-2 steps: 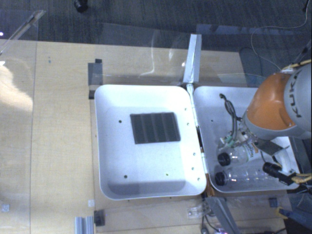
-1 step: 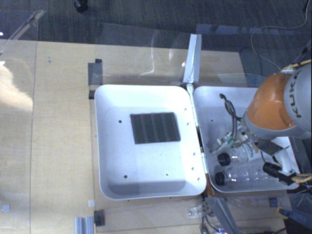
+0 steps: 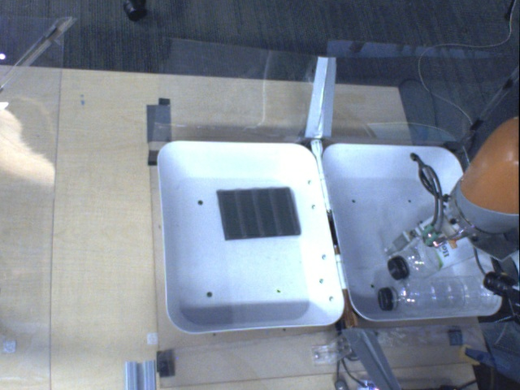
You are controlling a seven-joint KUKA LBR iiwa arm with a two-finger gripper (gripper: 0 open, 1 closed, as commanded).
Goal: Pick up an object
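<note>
A pale wooden bench [image 3: 89, 242] stands on dark grey carpet [image 3: 244, 10], with clear plastic sheeting along its far and left sides; two shallow white bins sit side by side on it, touching at a metal divider strip [image 3: 320, 104] that runs away from the camera. The left bin [image 3: 187, 291] holds a dark ribbed rectangular pad [image 3: 258, 213] lying flat near its middle; small dark holes dot its floor. The right bin [image 3: 357, 177] holds two clear plastic bottles with black caps in its near right part; one bottle [image 3: 414, 260] lies tilted just under the arm's wrist, the other bottle [image 3: 439, 295] lies along the near wall, its cap pointing left. The arm [image 3: 494, 181], orange-banded, reaches in from the right above this bin, a black cable [image 3: 426, 177] looping off it; the gripper [image 3: 431, 236] hangs low just beside the upper bottle, near or touching it; whether it is spread or closed cannot be told, as the wrist and cabling hide it.
</note>
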